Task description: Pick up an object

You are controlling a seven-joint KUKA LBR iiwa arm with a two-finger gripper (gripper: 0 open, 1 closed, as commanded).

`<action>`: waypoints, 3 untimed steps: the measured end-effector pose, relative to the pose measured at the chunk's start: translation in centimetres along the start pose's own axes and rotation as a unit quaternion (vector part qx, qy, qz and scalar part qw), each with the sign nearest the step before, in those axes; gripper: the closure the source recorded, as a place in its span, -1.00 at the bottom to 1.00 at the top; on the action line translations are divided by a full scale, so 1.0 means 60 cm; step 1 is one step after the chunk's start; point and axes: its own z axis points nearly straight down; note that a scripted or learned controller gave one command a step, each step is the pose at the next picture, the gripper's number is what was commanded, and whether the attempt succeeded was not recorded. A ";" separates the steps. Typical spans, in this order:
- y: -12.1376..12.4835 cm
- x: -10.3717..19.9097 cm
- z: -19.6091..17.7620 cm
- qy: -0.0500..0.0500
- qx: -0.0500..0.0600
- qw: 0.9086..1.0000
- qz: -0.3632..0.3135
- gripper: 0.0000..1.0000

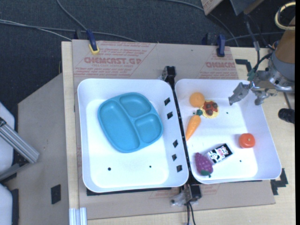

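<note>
The right bin (262,125) holds several toys: an orange ball (197,99), a small red and yellow toy (210,108), a carrot (192,125), a red-orange tomato (246,140), a black and white carton (220,153) and purple grapes (203,163). My gripper (247,97) hangs over the bin's far right corner, open, with nothing between its fingers. It is to the right of the ball and above the tomato in the picture.
The left bin (89,139) holds a blue three-part plate (131,121). A black divider with clips (174,125) runs between the bins. Clamps (93,43) hold the cardboard at the back, and cables trail behind the bench.
</note>
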 end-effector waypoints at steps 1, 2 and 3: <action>0.004 0.000 -0.012 -0.001 -0.006 1.000 -0.001 -1.00; 0.019 0.001 0.084 -0.001 -0.003 1.000 -0.002 -1.00; 0.012 0.000 0.157 -0.001 -0.004 1.000 -0.001 -1.00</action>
